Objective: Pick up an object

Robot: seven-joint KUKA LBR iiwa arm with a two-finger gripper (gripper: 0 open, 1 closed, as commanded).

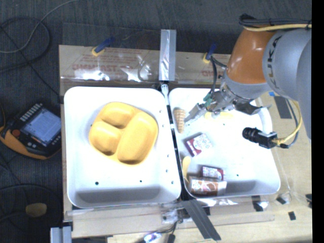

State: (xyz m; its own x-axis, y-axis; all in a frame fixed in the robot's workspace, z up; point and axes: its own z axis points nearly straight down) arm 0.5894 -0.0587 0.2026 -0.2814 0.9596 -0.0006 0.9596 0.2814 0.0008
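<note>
The right bin [253, 161] holds several small items. A tan ribbed cone-shaped piece [179, 118] lies against its left wall. A dark red and white packet [199, 144] sits near the middle. A yellow piece [186, 162] and two brown-and-white packets [212, 172] [205, 187] lie at the front left. My gripper [193, 114] hangs low over the bin's back left part, pointing left toward the cone piece and just right of it. Nothing shows in its grasp. A large yellow lumpy object [123, 131] fills the middle of the left bin [81, 181].
The arm's orange band [248, 59] and grey body cover the right bin's back right corner. A black cable fitting [255, 134] juts over the bin's right side. A handheld controller [35, 130] lies on the floor left of the bench.
</note>
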